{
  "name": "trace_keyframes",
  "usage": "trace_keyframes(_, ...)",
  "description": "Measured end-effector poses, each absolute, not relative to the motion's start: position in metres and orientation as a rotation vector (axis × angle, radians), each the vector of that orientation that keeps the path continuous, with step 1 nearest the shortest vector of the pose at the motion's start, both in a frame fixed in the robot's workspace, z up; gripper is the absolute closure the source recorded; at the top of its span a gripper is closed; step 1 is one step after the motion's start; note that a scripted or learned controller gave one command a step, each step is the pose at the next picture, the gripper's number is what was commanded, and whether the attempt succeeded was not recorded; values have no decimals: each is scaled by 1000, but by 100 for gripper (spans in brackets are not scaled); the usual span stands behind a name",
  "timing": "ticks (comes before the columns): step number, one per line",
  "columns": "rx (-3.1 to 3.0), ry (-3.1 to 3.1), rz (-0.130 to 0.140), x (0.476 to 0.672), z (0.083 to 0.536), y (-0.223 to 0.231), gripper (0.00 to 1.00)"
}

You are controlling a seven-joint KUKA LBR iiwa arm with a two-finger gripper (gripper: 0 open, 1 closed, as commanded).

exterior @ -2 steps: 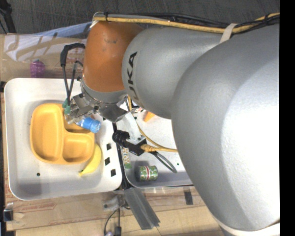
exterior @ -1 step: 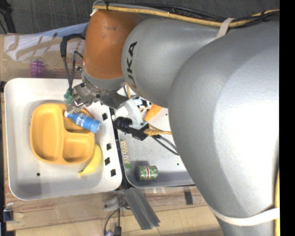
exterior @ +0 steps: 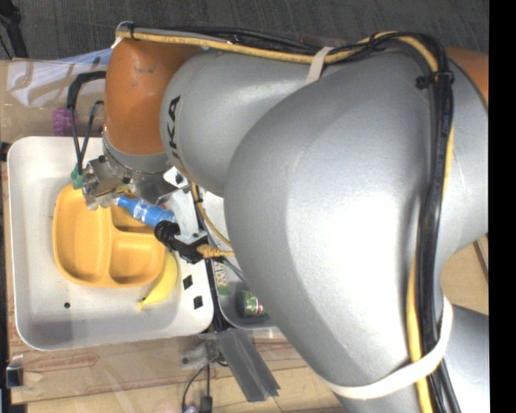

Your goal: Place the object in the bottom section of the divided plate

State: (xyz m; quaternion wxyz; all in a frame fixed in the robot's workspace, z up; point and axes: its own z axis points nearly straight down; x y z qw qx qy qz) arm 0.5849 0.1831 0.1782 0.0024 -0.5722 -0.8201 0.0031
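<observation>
A yellow divided plate point(exterior: 90, 239) lies in the left white bin point(exterior: 30, 256). Its large section is on the left; two smaller sections sit to the right. A yellow banana point(exterior: 159, 286) rests against the plate's lower right rim, on the bin floor. The arm's wrist hangs over the plate's upper right edge, with the orange band above it. The gripper point(exterior: 93, 189) points down at the plate's top rim, mostly hidden by the wrist body. A small yellow-green bit shows at its left side point(exterior: 76, 179). A blue fitting point(exterior: 142, 211) sticks out of the wrist.
The big grey arm covers most of the right bin point(exterior: 232, 312), where a small green object point(exterior: 248, 304) peeks out. A purple item point(exterior: 64, 120) lies beyond the left bin's top edge. The left bin's floor shows bare white at the left and bottom.
</observation>
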Motion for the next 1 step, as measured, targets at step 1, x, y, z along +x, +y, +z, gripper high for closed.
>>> trace_keyframes(1,-1680,-2652,5,526,245,134,100)
